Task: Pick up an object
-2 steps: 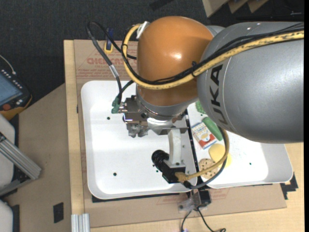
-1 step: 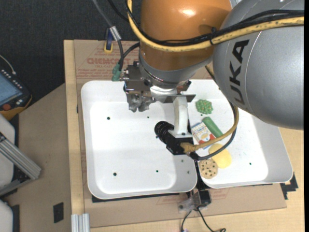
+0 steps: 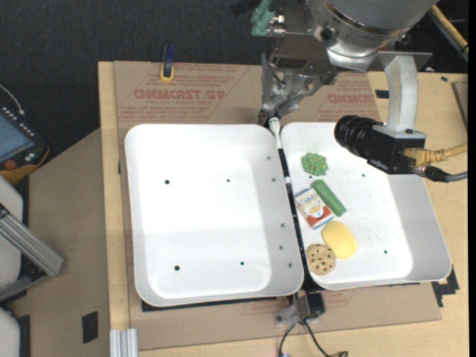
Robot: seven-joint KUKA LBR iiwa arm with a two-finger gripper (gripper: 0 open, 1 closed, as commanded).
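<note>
The right bin (image 3: 401, 222) holds several small objects along its left side. A bumpy green cluster (image 3: 314, 163) lies farthest back. A green cylinder (image 3: 328, 197) lies slanted next to a small red, white and blue box (image 3: 313, 207). Nearer the front sit a yellow lemon-like piece (image 3: 339, 239) and a round speckled cookie (image 3: 320, 259). My gripper (image 3: 271, 114) hangs over the back end of the divide between the two bins, behind and to the left of the green cluster, apart from all the objects.
The left bin (image 3: 201, 214) lies beside the right one, on a cardboard sheet (image 3: 193, 88). A black cylindrical device (image 3: 372, 143) on a white bracket overhangs the right bin's back. A blue and yellow clip (image 3: 168, 64) stands at the cardboard's back edge.
</note>
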